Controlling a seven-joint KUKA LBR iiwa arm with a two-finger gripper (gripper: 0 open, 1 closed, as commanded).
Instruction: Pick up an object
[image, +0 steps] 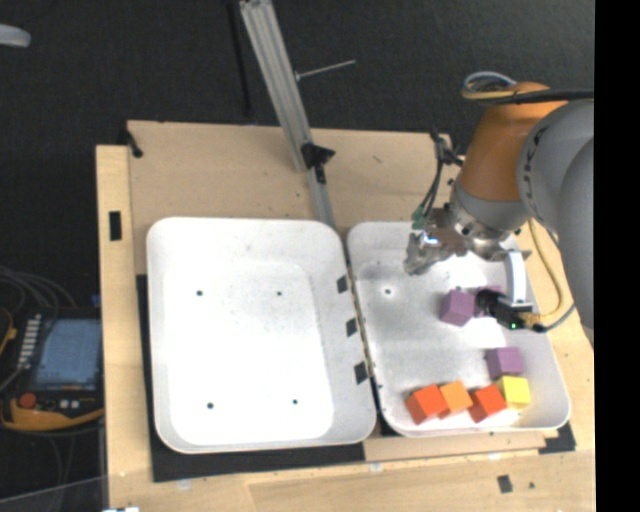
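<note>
I'd grab the purple block (458, 306) by its flat sides; looks light, rigid. Gripper (420, 255) state: can't tell.

Wooden bench (230, 165), slanted metal pole (285, 95), blue-screened pendant (62, 357) at left, dark floor (120, 60)

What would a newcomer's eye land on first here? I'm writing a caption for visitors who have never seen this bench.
First the grey arm with its orange band, reaching from the right over the right bin. Next, the coloured blocks in that bin: a purple block mid-bin near the gripper, and a row of orange, red and yellow blocks along its near edge.
</note>
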